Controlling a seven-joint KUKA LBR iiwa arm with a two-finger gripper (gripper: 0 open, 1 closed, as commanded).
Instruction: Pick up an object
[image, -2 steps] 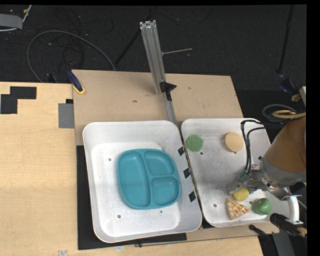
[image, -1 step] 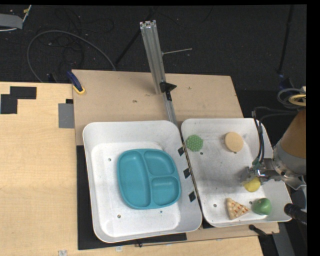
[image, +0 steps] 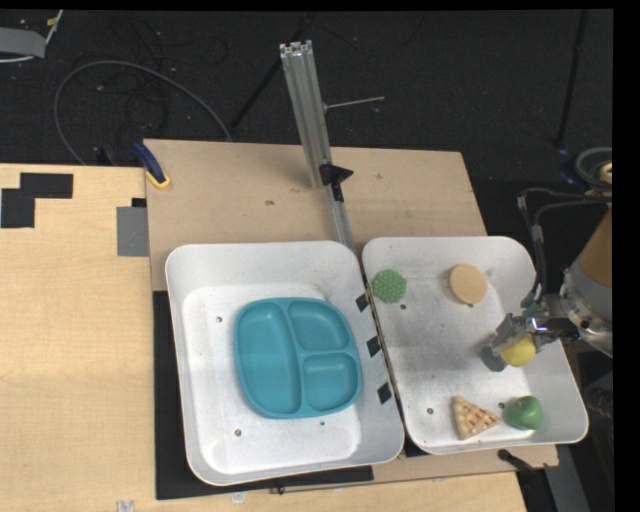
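In the right bin (image: 440, 385) lie a green round object (image: 389, 286) at the top left, a tan round cookie-like piece (image: 467, 283) at the top, a pizza-slice toy (image: 472, 417) and a green apple-like toy (image: 523, 411) at the bottom right. My gripper (image: 512, 347) reaches in from the right, low over the bin's right side. A yellow object (image: 519, 351) sits between its fingers, and the gripper is shut on it.
The left bin (image: 200, 420) holds a teal divided plate (image: 297, 355). A metal post (image: 312, 120) rises behind the bins. Black clips (image: 372, 345) mark the seam between the two bins. Wooden board lies to the left.
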